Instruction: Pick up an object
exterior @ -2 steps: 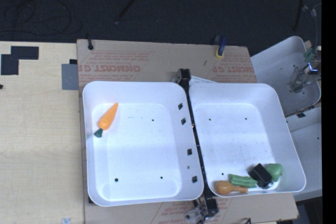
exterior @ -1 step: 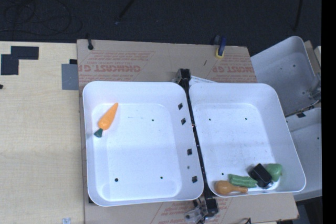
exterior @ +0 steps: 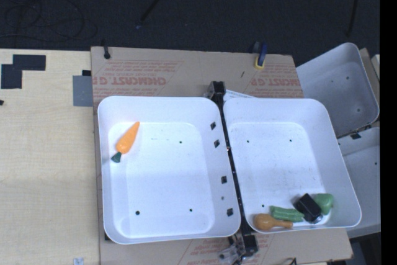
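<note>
An orange toy carrot (exterior: 127, 139) with a dark green stem lies near the far left wall of the left bin (exterior: 155, 229). In the near right corner of the right bin (exterior: 280, 110) a small cluster lies together: a tan pear-shaped toy (exterior: 271, 222), a green elongated piece (exterior: 286, 214), a black block (exterior: 308, 207) and a light green rounded object (exterior: 324, 201).
Both bins sit on a cardboard sheet (exterior: 186, 74) with a black divider bar (exterior: 227, 161) between them. A grey metal plate (exterior: 340, 80) stands at the right. A blue and yellow clamp (exterior: 261, 56) holds the cardboard's far edge.
</note>
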